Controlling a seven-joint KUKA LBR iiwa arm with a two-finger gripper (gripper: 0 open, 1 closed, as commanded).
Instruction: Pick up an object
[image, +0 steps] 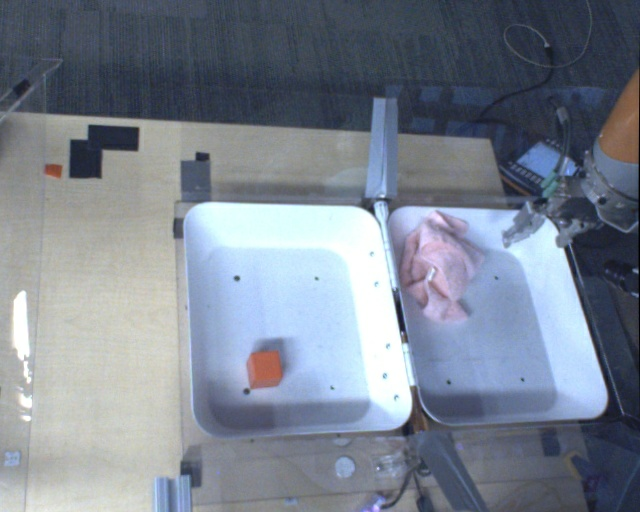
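1. While the hand (540, 224) is hovering over the right bin's (520, 395) upper right corner, its fingers are spreading apart, gripping nothing.
2. A pink cloth (438, 268) is lying crumpled in that bin.
3. An orange block (265, 369) is sitting in the left bin (290, 240).

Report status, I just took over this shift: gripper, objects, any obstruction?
Gripper open, holding nothing, over right white bin's upper right edge. Crumpled pink cloth upper left in that bin. Small orange block in left white bin. Nothing between gripper and cloth.
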